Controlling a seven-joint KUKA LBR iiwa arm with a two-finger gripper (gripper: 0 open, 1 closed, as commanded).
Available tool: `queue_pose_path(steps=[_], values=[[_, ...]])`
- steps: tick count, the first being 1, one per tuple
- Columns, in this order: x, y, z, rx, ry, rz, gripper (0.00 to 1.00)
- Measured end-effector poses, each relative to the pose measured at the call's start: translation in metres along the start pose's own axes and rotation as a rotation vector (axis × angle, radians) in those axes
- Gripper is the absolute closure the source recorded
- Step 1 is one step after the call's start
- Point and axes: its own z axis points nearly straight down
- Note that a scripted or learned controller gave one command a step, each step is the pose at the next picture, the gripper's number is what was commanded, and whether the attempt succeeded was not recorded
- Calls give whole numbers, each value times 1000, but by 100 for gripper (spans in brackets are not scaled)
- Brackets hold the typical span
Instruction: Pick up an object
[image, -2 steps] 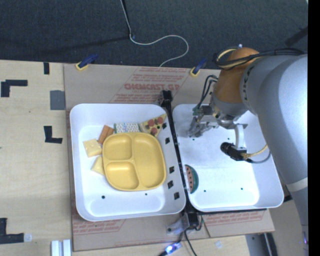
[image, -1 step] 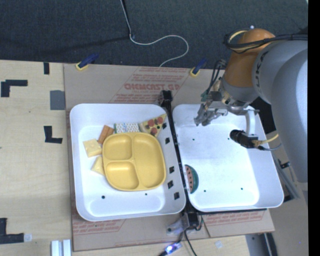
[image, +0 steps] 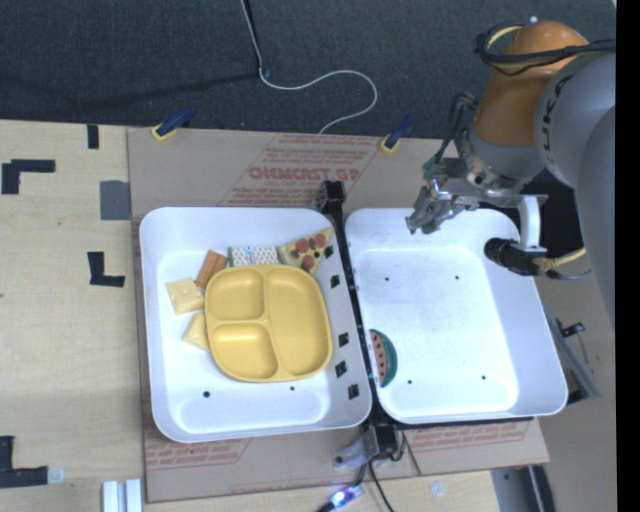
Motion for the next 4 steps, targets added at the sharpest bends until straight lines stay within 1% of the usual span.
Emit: queue_pose_path(steps=[1,2,3,4], values=[[1,0,-6,3,1,0,100],[22,-42,-5,7,0,0,100],[60,-76,2,8,0,-2,100],[88,-129,-3,9,1,-1,100]])
